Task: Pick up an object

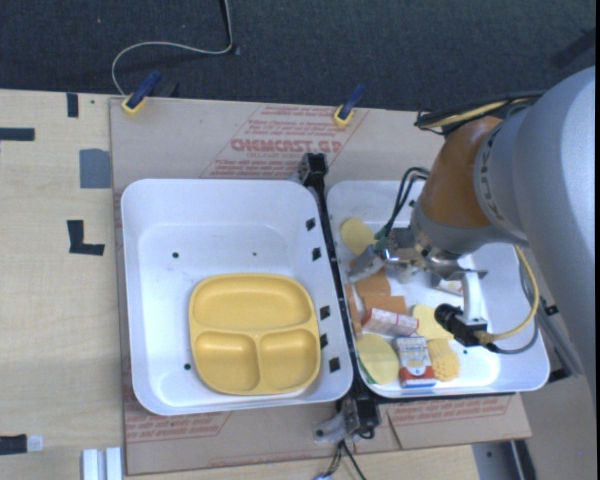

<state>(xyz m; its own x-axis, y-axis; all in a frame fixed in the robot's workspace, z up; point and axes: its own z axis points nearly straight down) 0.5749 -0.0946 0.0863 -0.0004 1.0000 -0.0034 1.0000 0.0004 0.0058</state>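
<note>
The claw point(372, 258) hangs low in the right bin point(515, 368), at the upper end of a heap of small items; whether it is spread or pressed together cannot be told. Just below it lie an orange block point(373, 290), a white-wrapped bar point(388, 321) and a small red-and-white carton point(414, 359). A pale yellow round piece point(355, 233) sits just above. The left bin point(155, 218) carries a yellow divided plate point(254, 330).
</note>
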